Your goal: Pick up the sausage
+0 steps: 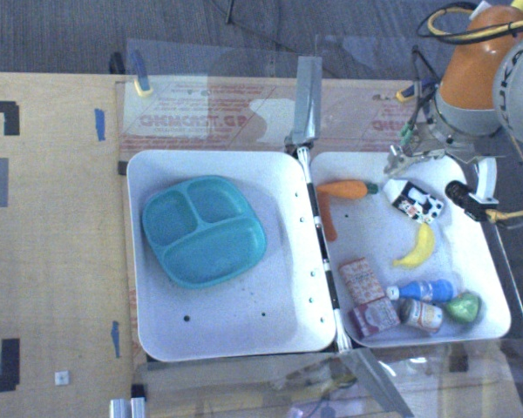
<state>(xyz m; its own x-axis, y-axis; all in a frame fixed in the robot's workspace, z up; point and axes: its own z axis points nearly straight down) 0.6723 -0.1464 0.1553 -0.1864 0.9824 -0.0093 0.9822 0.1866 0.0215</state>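
The sausage [328,219] is a thin red-brown stick lying along the left wall of the right bin [497,273], its top end touching the left end of an orange carrot [344,189]. My gripper [407,158] hangs over the bin's back right part, well to the right of the sausage and apart from it. Nothing shows in its grasp. The arm's orange band [472,72] sits above it at the upper right.
The right bin also holds a black-and-white toy [417,205], a banana [419,246], two small packets [360,277], a blue-capped bottle [425,290], a can [424,316] and a green item [463,306]. In the left bin [288,320] lies a teal divided plate [202,230].
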